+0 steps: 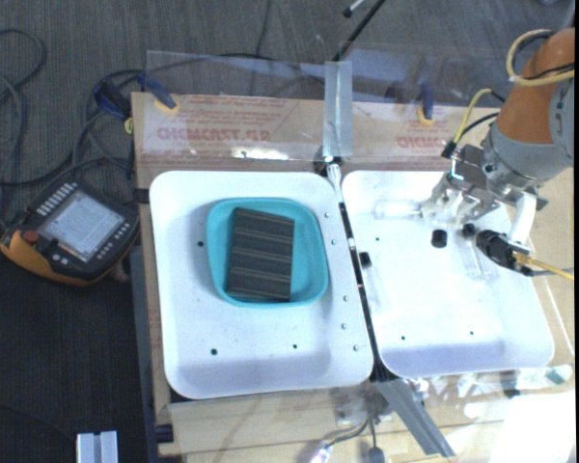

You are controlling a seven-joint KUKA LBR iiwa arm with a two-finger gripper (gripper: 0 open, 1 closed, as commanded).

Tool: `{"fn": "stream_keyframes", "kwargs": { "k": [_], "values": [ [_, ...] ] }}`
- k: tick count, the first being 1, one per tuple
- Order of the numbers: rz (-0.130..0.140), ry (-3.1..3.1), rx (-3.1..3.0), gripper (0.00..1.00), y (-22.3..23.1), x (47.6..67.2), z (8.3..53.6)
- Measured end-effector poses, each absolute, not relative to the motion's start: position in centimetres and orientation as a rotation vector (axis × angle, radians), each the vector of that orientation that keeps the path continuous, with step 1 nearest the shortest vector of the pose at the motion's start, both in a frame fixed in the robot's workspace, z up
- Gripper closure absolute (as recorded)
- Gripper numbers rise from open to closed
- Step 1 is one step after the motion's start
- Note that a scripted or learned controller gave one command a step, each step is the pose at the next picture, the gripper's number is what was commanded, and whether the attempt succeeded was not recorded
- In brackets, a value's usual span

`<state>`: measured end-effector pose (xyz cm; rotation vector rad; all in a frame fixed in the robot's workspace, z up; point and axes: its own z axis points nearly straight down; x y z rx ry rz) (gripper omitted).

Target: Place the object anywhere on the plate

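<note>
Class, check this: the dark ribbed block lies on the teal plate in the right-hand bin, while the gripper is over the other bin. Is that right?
Not quite. The camera view shows the dark ribbed block on the teal plate in the left-hand bin, not the right-hand one. The gripper is indeed over the other bin.

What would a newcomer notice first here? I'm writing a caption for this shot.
The teal plate in the left bin, with a dark ribbed block lying flat on it. Next, the gripper over the right bin's far side, at the end of the orange-banded arm.
</note>
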<state>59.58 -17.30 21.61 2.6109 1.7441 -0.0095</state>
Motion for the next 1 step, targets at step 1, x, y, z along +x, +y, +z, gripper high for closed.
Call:
{"fn": "stream_keyframes", "kwargs": {
  "k": [1],
  "values": [
    [-0.009, 1.744, 2.611, 0.00, -17.32, 59.58, 21.62]
  ]
}}
